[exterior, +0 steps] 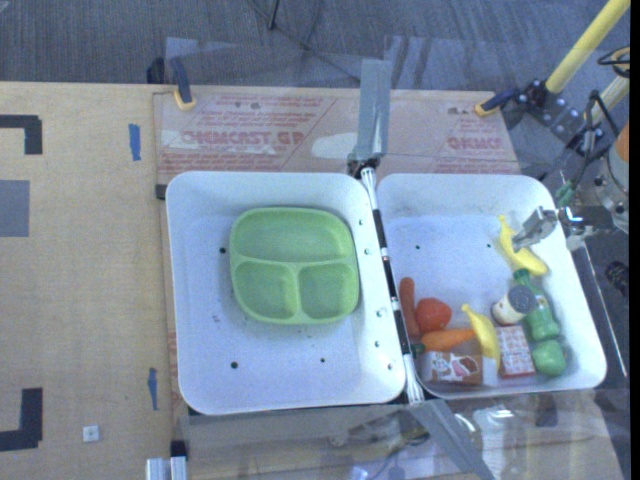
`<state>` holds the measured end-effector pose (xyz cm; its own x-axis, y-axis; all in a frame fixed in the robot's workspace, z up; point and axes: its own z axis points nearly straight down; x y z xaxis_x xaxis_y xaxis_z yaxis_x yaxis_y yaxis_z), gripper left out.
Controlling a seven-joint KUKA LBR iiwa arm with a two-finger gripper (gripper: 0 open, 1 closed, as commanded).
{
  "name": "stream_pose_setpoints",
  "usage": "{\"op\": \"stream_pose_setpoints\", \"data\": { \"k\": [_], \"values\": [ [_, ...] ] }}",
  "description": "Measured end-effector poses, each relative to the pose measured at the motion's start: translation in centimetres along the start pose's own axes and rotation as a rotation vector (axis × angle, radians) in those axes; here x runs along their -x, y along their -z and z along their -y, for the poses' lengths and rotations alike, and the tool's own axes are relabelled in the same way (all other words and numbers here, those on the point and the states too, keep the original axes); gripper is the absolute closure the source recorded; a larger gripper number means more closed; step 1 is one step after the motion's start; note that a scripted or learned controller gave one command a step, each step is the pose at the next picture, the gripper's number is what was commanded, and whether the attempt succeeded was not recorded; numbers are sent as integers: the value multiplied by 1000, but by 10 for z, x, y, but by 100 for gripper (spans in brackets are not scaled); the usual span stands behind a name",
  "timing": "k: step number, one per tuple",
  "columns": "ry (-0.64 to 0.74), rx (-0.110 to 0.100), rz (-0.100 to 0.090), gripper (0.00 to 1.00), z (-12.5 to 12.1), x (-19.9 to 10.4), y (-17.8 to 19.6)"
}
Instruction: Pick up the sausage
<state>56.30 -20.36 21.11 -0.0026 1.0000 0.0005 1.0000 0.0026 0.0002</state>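
Right white bin (440, 203), near corner: slim reddish-brown sausage (407, 306) lying along the left wall, a red tomato-like piece (433, 314) touching its right side, an orange carrot (447, 338) just below. Further right: yellow banana (483, 331), small printed cartons (515, 353), green pieces (545, 343). Left white bin (195, 298): green three-compartment plate (295, 265). Metal pincer (533, 230): at the right bin's far right side, beside another yellow banana (524, 255); grip state cannot be told.
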Motion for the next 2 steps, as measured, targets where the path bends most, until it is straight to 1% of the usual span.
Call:
{"op": "stream_pose_setpoints", "data": {
  "k": [1, 2],
  "values": [
    [-295, -3, -1, 0, 15, -64, -81],
    [-182, 8, 3, 0, -25, -111, -122]
  ]
}}
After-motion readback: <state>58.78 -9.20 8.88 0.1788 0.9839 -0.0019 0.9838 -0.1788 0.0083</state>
